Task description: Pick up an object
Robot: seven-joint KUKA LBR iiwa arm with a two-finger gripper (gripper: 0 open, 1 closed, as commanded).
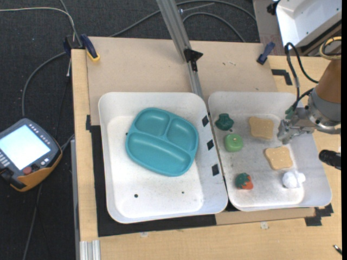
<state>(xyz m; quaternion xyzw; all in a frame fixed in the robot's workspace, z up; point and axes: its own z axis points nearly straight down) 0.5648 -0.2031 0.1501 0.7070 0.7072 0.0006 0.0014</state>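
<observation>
Our gripper [286, 132] sits low in the right bin [317, 196], near its far-right side, hanging off the grey wrist w/ the orange band above. We can't tell how it's set from this angle; nothing visibly in its grasp.

Closest to it: two tan bread-like pieces. The upper bread slice [261, 127] lies just left of the gripper, the lower bread slice [279, 157] just below it, both flat on the bin floor. Either looks like the handiest target, so we'd treat the lower one as the task obj. Our guess: light, prob. toy foam or plastic, slightly yielding if foam, not fragile. Flat & low though, so a top-down pinch has to straddle its narrow width & get the tips right to the floor; risk is skating over the top or pushing it along.

Further out: a white ball [291, 180] near the bin's front-right corner, round, prob. rolls away if nudged. A red-and-green veg piece [244, 181] toward the front-left, a green apple-like piece [233, 142] & a dark green piece [224, 122] along the left side. These chunkier bits stand taller, so likely easier to pinch across the middle, but smooth plastic may slip.

Left bin [116, 199] holds a teal divided plate [161, 141], tilted a bit across the bin; broad, stiff, only grabbable by the rim. All items apart from each other, none touching.
</observation>
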